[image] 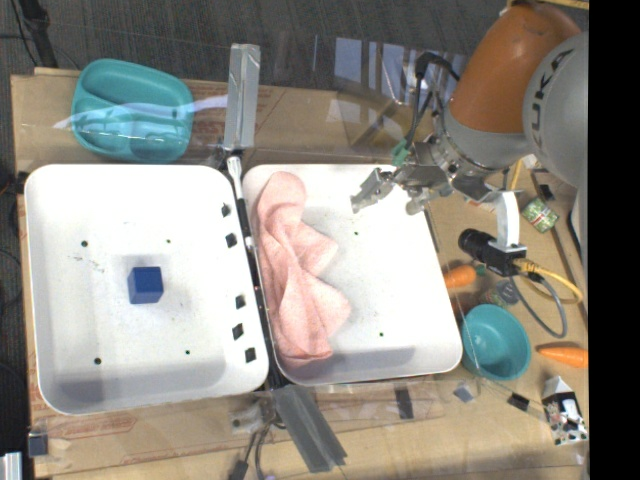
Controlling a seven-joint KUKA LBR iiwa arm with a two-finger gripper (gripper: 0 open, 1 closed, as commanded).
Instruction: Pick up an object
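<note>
While the arm (520, 78) is reached in from the right, the scene is logged as follows:

Gripper (392, 194): seen over the upper right part of the right bin (420, 298), above bare white floor. Nothing is seen between the fingers.
Jaws: shown spread apart, one finger (366, 192) pointed left toward the cloth, the other (416, 203) set nearer the bin's right rim.
Pink cloth (295, 268): laid crumpled along the left side of the right bin, run from near the top rim down to the lower left corner. It is kept apart from the gripper, with bare floor between them.
Blue cube (146, 284): set on the floor of the left bin (60, 218), left of centre, well apart from the gripper.
Bins: placed side by side, touching along the middle divide, where black clips are seen.
Teal container (130, 108): placed on the bench above the left bin, outside it, with clear plastic draped across it.
Teal bowl (496, 341): placed on the bench just beside the right bin's lower right corner.
Orange carrots: one (459, 277) beside the right bin's right rim, one (563, 354) further right, near the bowl.
Cables (540, 278): looped on the bench right of the right bin.
Orange band: seen at the upper right, above the wrist.
</note>
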